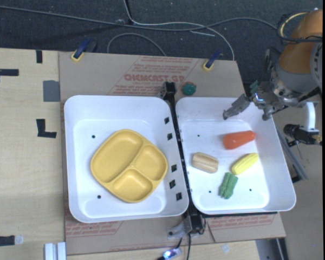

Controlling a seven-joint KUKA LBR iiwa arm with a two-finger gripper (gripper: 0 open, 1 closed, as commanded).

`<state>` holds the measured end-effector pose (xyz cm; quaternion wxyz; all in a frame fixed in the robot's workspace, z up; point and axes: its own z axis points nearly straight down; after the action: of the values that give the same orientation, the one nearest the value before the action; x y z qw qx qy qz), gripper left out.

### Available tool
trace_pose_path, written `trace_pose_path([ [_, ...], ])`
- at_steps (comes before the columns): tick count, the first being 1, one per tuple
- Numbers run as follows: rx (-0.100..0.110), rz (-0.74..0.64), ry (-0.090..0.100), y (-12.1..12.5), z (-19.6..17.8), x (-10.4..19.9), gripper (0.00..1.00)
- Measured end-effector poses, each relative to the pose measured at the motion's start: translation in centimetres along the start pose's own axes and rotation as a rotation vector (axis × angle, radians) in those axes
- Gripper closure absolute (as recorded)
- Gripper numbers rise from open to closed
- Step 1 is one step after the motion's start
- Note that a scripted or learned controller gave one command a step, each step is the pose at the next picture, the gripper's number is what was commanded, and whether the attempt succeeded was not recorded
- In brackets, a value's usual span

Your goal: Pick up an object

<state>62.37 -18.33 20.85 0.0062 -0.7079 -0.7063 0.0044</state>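
- My claw point(244, 105) hangs over the right bin's point(276, 167) top edge; I cannot tell how wide it is.
- The carrot point(239, 140) is orange, smooth, lying flat just below my claw.

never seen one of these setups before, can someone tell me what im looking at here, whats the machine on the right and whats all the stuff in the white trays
One camera fixed above a bench took this, looking down at a slant. The grey and orange machine on the right is a robot arm. It ends in a two-finger gripper, which hangs over the top edge of the right bin with nothing between its fingers.

Two shallow white bins sit side by side. The left bin holds a yellow divided plate. The right one holds toy foods: an orange carrot, a tan bread roll, a yellow corn cob and a green vegetable. The arm's job is to pick one up, and so far it holds none.
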Motion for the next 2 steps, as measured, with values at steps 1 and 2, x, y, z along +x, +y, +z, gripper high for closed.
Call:
trace_pose_path([
  [1, -0.014, -0.004, -0.003, 0.3, -0.9, 0.1, 0.0],
  [2, -0.008, -0.003, -0.002, -0.5, 5.3, -0.2, 0.0],
])
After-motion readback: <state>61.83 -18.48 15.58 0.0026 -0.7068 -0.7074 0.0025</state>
